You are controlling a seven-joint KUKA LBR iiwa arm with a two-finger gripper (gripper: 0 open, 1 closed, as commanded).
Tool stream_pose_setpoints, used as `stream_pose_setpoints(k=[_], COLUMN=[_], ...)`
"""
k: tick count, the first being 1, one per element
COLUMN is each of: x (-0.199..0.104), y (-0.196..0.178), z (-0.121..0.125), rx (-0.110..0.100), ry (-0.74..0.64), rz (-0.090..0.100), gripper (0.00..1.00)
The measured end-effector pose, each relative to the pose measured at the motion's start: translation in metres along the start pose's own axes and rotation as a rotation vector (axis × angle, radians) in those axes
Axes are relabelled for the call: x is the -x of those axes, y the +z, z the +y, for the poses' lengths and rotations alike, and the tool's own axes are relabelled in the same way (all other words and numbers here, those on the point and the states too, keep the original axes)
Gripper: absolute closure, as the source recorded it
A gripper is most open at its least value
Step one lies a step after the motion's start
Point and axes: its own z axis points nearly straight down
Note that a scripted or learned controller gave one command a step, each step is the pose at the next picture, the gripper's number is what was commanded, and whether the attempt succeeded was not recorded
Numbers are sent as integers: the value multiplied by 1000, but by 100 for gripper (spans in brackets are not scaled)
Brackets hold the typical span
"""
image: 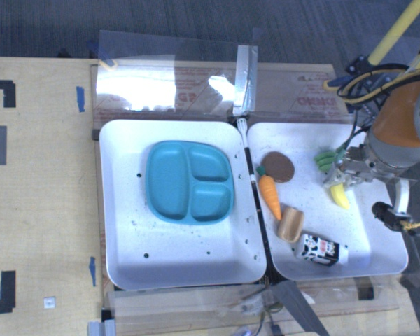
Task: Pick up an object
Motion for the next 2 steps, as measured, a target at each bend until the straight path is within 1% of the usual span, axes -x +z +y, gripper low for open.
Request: stream_pose_setpoints(k=[1,2], x=[-2,-48], y=[6,-107], z=[42,48], rx=[-37,-2], ry=[-182,-19], rz=[3,2], gripper=[100,100])
